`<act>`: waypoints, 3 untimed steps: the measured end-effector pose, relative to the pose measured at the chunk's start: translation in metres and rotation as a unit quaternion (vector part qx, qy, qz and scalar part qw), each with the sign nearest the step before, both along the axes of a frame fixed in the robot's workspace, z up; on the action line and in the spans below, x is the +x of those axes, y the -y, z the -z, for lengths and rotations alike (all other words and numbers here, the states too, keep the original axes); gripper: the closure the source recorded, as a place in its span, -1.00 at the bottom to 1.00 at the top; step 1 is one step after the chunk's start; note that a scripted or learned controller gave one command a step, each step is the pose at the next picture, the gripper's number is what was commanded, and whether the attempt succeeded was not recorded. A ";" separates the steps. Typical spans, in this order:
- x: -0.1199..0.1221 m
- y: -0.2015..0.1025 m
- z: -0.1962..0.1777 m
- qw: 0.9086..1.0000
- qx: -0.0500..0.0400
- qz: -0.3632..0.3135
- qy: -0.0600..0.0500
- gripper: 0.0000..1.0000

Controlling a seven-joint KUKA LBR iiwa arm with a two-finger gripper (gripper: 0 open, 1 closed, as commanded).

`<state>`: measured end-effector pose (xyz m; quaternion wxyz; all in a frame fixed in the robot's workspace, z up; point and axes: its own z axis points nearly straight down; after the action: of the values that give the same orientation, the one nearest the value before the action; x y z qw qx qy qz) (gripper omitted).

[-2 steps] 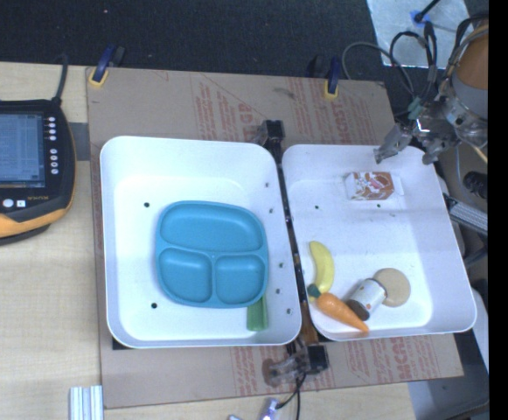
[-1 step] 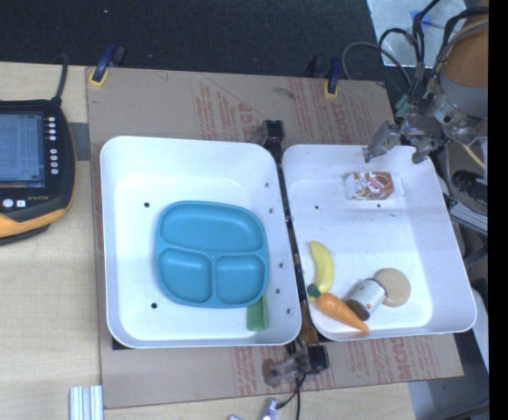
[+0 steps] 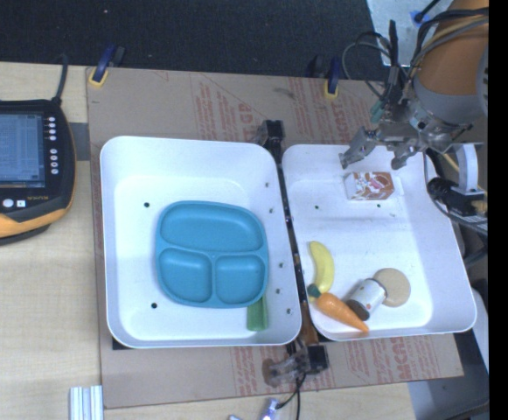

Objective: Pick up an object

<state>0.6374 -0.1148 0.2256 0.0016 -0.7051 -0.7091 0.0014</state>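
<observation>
My gripper (image 3: 379,153) hangs over the far end of the right bin (image 3: 446,261), its two fingers spread apart with nothing between them. Just below it lies a small white packet with a red print (image 3: 370,185). At the near end of the same bin are a yellow banana (image 3: 322,265), an orange carrot (image 3: 341,311), and a white cylinder with a tan round cap (image 3: 379,291). The left bin (image 3: 127,234) holds a blue divided plate (image 3: 211,252) and a green piece (image 3: 256,315) at its near right corner.
A teach pendant (image 3: 17,164) lies on the bench to the left of the bins. Clamps (image 3: 271,132) join the bins at the far and near ends. Cables (image 3: 372,55) trail around the arm's wrist at the far right.
</observation>
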 end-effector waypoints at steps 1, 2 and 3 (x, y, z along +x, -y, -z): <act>0.019 0.005 0.005 1.000 0.000 0.000 0.001 -1.00; 0.019 -0.017 0.000 1.000 0.000 0.001 0.000 -1.00; 0.019 0.016 -0.033 1.000 0.000 0.002 0.001 -1.00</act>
<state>0.6563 -0.1303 0.2588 0.0005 -0.7063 -0.7079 0.0008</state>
